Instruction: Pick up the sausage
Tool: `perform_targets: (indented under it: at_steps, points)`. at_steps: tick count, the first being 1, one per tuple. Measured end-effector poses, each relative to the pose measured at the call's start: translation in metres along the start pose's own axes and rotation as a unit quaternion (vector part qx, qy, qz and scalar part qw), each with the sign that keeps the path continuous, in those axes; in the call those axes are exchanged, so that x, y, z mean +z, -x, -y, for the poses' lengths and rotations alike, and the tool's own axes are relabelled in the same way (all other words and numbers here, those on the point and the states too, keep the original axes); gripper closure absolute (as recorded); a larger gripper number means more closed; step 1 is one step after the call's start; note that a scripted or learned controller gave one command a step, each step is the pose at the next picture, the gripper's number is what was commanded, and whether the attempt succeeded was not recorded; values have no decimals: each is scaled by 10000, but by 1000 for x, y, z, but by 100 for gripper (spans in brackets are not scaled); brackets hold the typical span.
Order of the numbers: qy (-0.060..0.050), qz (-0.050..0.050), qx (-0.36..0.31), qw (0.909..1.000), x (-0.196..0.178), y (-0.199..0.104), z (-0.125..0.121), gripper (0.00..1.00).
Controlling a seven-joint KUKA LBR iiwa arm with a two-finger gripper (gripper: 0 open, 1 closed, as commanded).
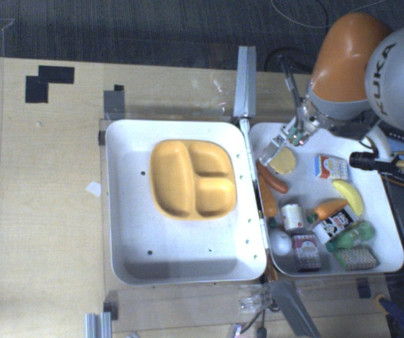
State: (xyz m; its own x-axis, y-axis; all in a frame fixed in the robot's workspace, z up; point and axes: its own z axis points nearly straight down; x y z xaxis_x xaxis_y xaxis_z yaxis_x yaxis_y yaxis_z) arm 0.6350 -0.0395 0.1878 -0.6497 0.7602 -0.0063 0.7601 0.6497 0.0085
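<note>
1. My gripper [281,144] hangs over the right bin's [392,248] upper left corner; I can't tell how its tips stand.
2. The sausage [273,179], smooth and reddish, lies slanted just below, beside a pale round slice [283,162].
3. The left bin [128,210] bears a yellow divided tray [191,178].

Red-orange sausage [273,179], yellow banana [350,196], yellow tray [192,178], white bins [121,210].

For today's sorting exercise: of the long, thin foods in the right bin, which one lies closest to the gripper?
The sausage: reddish, slanted by the bin's left wall, just below the gripper. The banana and carrot lie farther right.
</note>
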Motion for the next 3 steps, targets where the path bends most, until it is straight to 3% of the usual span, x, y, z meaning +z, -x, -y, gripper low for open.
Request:
perform_targets:
  at_steps: [1,2,3]
  points:
    - [0,4,-562,9984,-82,30,-16,0]
    - [-18,-3,-401,9992,-6,56,70,0]
    - [3,6,-2146,9767,89,34,49,0]
